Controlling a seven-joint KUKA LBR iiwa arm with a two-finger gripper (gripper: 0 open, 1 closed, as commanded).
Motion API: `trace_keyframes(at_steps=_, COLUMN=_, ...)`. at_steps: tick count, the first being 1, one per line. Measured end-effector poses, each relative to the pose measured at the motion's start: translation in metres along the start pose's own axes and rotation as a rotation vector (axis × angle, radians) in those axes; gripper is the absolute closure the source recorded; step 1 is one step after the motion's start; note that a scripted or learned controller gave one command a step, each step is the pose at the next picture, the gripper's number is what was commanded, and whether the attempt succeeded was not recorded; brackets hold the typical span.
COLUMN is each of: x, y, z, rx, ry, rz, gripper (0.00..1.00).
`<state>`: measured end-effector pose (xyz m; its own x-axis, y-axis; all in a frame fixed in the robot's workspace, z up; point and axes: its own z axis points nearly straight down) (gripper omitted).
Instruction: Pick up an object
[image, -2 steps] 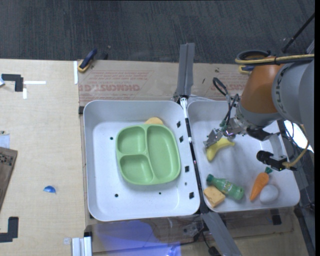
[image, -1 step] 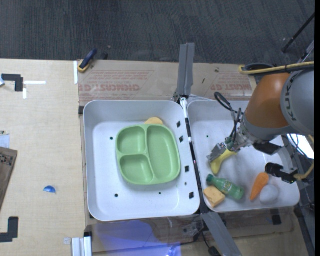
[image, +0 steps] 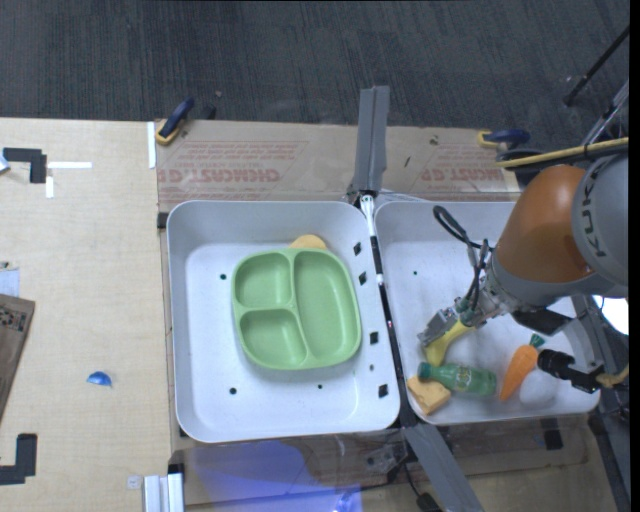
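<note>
reading "chemcat" mirrored on the cardboard (image: 240, 160); end effector (image: 452, 325) at the banana (image: 441, 343), grip state unclear

Pale green divided plate (image: 297, 308) in a white bin (image: 190, 300); orange carrot (image: 517, 371), green bottle (image: 459, 378), yellow banana (image: 441, 343), tan bench (image: 80, 300).

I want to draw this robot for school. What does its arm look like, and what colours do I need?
Use grey and orange. The arm is fat and rounded, grey, with a shiny orange band like a big ball above the wrist. Black letters are printed on the grey part. A black cable loops beside it. The gripper is small, metal-grey and dark.
</note>
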<state>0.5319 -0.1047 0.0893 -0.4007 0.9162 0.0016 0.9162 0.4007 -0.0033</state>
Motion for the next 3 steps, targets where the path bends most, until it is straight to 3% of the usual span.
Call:
trace_keyframes(at_steps=1, x=0.017, y=-0.041, z=0.000, rx=0.001, ry=0.001, rz=0.179, gripper=0.00)
trace_keyframes(at_steps=2, x=0.017, y=-0.041, z=0.000, rx=0.001, ry=0.001, rz=0.179, gripper=0.00)
trace_keyframes(at_steps=3, x=-0.024, y=-0.029, z=-0.027, rx=-0.003, ry=-0.001, rz=0.179, gripper=0.00)
